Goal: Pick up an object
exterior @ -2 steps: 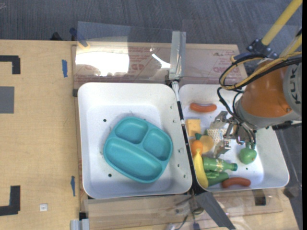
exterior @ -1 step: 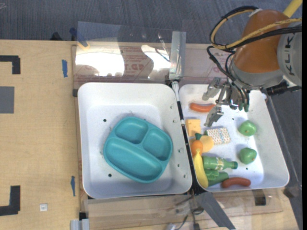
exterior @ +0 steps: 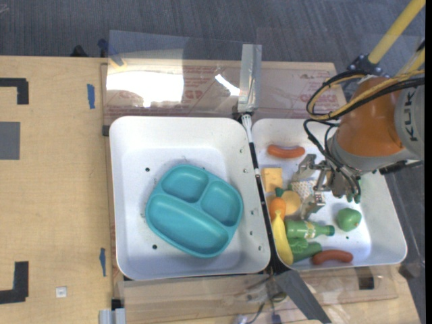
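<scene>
I count two white bins (exterior: 128, 147), one teal divided plate (exterior: 194, 210), two red sausages (exterior: 285, 151), one yellow cheese block (exterior: 273, 178), one banana (exterior: 280, 238), one green apple (exterior: 348, 219), and apparently two green bottles (exterior: 307, 231), partly overlapped.

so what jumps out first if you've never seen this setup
The teal tray stands out first, lying alone in the left bin. Next comes the arm, grey with an orange band, reaching from the right over the right bin. Under it sits a bright jumble of toy food: two sausages, a banana, a cheese block and a green apple.
</scene>
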Robot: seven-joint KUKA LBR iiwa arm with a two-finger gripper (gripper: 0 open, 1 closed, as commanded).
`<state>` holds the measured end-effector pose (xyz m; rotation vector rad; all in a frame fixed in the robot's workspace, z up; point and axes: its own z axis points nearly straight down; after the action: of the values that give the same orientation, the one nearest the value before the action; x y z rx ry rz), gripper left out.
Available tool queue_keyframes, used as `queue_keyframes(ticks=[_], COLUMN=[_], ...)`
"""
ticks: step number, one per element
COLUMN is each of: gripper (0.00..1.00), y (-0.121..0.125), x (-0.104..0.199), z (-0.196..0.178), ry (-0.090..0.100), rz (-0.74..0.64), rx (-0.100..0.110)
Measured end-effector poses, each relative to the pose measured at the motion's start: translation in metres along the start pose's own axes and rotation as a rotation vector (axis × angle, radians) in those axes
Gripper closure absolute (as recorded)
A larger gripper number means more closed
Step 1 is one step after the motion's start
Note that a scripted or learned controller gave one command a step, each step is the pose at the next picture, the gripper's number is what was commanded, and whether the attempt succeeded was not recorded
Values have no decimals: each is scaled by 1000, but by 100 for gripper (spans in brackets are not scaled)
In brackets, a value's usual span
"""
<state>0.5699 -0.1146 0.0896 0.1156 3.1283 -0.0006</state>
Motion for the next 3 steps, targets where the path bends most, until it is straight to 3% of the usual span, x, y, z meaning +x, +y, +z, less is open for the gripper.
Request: queue_keyframes(ticks=[1, 2, 3], gripper=[0, 0, 0], y=[15, -15, 31], x=[-76, -23, -76], z=[-9, -6, -26], ry=[51, -12, 1], rz=[206, 228, 232], rx=[5, -2, -2])
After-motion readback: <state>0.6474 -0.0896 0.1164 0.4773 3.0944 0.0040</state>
